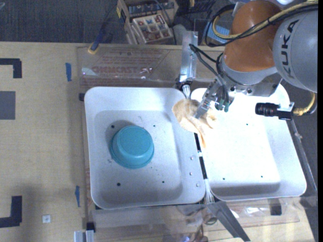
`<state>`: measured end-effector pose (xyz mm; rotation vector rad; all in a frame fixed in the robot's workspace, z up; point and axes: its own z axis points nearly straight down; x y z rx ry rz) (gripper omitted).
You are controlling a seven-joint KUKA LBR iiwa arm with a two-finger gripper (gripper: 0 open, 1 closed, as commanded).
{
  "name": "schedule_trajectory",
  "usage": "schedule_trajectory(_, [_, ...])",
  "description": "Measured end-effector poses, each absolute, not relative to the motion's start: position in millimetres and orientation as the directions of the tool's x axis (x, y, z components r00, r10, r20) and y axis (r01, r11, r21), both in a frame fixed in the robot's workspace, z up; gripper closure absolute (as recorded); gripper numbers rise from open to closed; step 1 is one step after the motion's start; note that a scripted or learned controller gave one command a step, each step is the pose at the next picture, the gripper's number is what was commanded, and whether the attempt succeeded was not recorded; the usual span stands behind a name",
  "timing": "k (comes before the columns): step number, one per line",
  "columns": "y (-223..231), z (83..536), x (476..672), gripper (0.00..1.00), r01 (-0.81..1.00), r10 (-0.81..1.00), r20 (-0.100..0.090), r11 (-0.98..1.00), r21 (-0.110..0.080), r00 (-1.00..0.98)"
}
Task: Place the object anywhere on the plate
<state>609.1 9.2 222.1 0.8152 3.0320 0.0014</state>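
Observation:
A pale yellow, floppy object with an orange tail hangs over the seam between the two bins, at the upper right corner of the left bin. My gripper reaches down from the right, and its grey fingers are closed on the object's right side. The blue round plate lies in the left bin's middle, well to the lower left of the gripper and apart from the object.
The left white bin holds the plate. The right white bin lies under the arm. A clear plastic sheet and a metal bracket stand behind the bins. Boxes and cables crowd the back.

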Motion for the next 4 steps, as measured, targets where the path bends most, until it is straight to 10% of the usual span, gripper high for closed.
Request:
schedule_trajectory(1, [63.2,217.5,601.6,1.0,0.126,0.126,-0.002,0.992,0.002,-0.992])
schedule_trajectory(3, [160.5,228.6,570.0,1.0,-0.004,-0.004,-0.001,1.0,0.002,-1.0])
schedule_trajectory(4, [160.4,229.1,570.2,0.0,-0.004,-0.004,-0.002,1.0,0.002,-1.0])
